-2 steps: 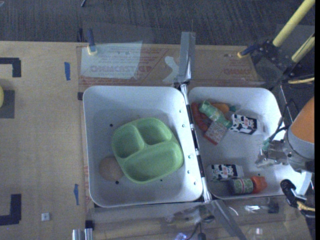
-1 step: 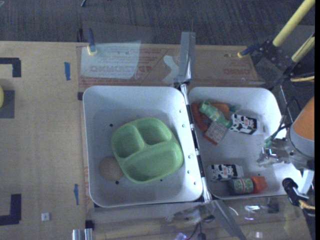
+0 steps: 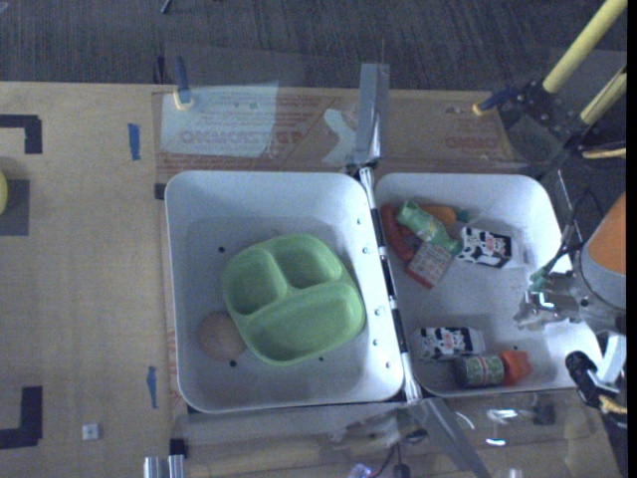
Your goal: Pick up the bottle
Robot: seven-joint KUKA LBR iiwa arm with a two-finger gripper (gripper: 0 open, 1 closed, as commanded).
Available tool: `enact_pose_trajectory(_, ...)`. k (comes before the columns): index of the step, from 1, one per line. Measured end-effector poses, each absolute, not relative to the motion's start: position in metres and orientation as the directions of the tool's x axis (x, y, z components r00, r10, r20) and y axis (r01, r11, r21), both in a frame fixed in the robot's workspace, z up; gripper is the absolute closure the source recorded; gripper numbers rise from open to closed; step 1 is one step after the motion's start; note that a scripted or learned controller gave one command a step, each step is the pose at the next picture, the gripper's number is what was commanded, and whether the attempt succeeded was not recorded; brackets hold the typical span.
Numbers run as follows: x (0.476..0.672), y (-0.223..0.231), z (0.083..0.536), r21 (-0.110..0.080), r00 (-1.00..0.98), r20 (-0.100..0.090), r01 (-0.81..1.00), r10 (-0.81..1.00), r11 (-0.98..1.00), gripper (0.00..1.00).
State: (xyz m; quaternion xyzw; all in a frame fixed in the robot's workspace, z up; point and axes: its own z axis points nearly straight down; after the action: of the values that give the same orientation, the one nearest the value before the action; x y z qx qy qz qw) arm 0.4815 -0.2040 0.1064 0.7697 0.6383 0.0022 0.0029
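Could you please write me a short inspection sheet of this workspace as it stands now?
Surface: two white bins side by side, left bin and right bin, on a tan bench.
Job's things: bottle lying on its side at the right bin's near edge.
Clutter: green divided plate and a tan ball in the left bin; two cow-print cartons and mixed small items in the right bin.
Grippers: gripper over the right bin's right side, away from the bottle.
Cables: nothing seen.
Surroundings: yellow bars at top right.
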Motion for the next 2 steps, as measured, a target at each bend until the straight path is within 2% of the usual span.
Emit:
enact_pose_trajectory(1,0.482,-0.204,0.116,0.009,0.187,-0.001,0.982,0.982,-0.187,1.0)
enact_pose_trajectory(2,0.535,-0.2,0.087,0.005,0.172,-0.002,0.985,0.985,-0.172,1.0)
